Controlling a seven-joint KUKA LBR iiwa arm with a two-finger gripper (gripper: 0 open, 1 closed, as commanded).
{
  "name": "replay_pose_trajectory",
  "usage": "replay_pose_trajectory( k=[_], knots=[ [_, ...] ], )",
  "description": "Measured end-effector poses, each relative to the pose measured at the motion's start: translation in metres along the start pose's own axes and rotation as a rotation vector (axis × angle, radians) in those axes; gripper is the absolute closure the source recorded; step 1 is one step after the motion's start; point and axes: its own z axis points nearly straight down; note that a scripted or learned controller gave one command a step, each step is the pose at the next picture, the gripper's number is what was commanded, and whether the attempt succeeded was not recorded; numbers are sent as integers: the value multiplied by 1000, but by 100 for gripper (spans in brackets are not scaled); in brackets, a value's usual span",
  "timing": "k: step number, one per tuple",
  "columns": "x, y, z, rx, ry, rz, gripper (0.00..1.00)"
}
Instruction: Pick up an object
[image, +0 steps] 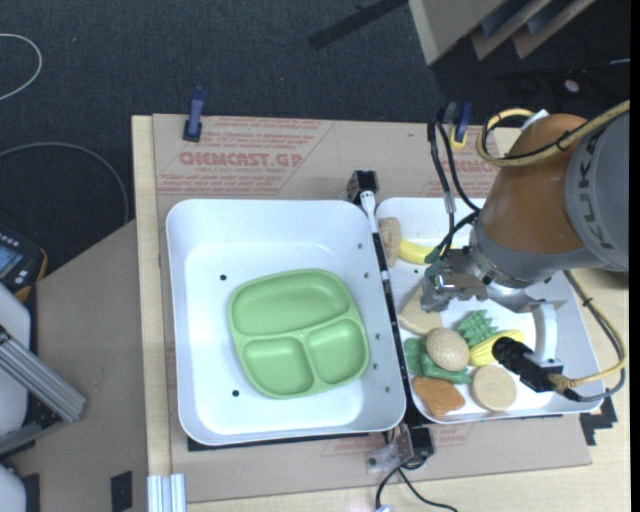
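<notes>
The right bin (570, 405) holds several toy foods. A yellow banana (410, 250) lies at its far left, a beige egg-shaped piece (446, 349) near the middle, a green leafy piece (478, 327) beside it, a yellow corn piece (492, 348), a round tan piece (493, 388) and an orange piece (440, 396) at the front. My gripper (440, 290) hangs low over the bin's left half, just above the beige piece and right of the banana. A flat tan piece (415, 318) lies under it.
The left bin (200, 240) carries a green three-compartment plate (297, 330). A black divider clamp (363, 186) sits between the bins at the back. Cables (450, 190) trail over the right bin's far side. Blue clips (195, 115) hold the cardboard base.
</notes>
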Motion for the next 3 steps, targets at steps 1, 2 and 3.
replay_pose_trajectory(
  k=[1,2,3],
  knots=[
    [74,-33,4,8,2,-1,100],
    [98,-32,-100,-2,-2,3,100],
    [110,-32,-239,-11,0,1,100]
  ],
)
